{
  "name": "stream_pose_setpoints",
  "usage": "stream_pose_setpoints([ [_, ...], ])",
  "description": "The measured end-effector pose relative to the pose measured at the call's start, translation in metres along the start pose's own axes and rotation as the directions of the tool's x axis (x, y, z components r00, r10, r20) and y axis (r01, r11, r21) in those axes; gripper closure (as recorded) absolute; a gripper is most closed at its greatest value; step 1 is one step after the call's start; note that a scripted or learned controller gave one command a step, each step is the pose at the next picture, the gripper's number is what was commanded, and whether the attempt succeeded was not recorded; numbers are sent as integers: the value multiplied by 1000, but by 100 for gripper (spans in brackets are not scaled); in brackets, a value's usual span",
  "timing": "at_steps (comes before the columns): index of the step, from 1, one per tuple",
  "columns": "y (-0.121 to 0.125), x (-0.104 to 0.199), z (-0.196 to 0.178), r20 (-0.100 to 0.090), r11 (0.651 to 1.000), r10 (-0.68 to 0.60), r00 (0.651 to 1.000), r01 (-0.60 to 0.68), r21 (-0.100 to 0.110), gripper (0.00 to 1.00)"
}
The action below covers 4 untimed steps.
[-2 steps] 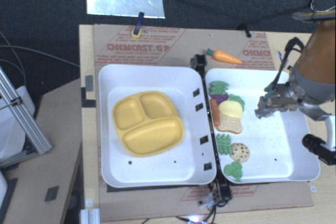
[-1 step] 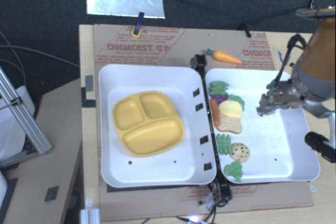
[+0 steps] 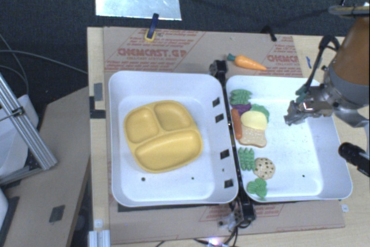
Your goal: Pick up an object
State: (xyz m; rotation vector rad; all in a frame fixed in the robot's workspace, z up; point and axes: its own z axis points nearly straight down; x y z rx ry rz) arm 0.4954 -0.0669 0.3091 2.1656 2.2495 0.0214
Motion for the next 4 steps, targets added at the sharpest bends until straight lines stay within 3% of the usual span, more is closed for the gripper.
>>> stream_pose_setpoints([
  [1, -4, 61, -70, -6, 1000, 27, 1000, -27, 14, 100],
  [2, -12, 93, 133, -4, 999, 36, 999, -36, 39, 100],
  [3, -7, 91, 114, -4, 999, 37, 999, -37, 21, 100],
  [4, -6, 91, 103, -5, 999, 36, 999, -35, 19, 100],
])
